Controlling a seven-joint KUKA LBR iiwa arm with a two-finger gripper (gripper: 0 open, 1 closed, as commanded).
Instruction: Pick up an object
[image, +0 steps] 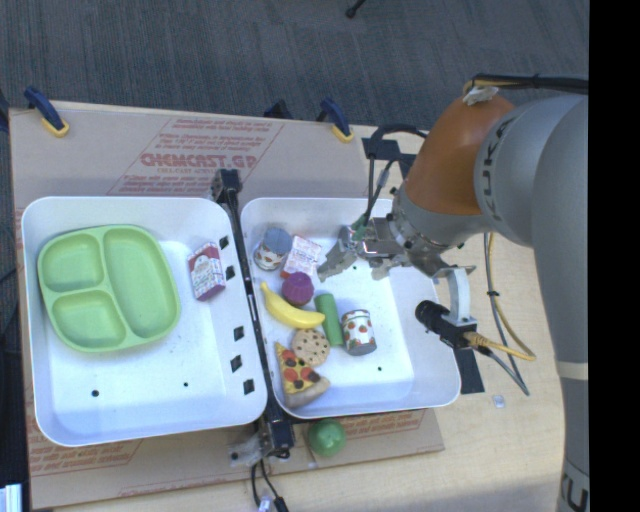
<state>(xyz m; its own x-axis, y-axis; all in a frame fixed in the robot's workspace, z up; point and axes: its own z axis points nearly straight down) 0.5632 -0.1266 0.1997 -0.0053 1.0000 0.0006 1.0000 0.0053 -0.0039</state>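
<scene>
My gripper (336, 254) hangs over the upper middle of the right bin (430, 375), fingers open and nothing between them. Just left of it lies a pink and white packet (302, 254). Below that sit a purple fruit (297, 288), a yellow banana (290, 311) and a green cucumber (328, 318). A small can (357, 332), a cookie (311, 347) and a pizza slice (297, 378) lie toward the bin's front. A blue-grey item (276, 240) and a small round piece (266, 260) rest near the bin's left wall.
The left bin (150, 410) holds a green divided plate (108, 287) and a red carton (206, 271). A green ball (325, 437) lies outside the bins at the bench front. The arm's grey body (520, 150) and cables cover the right side.
</scene>
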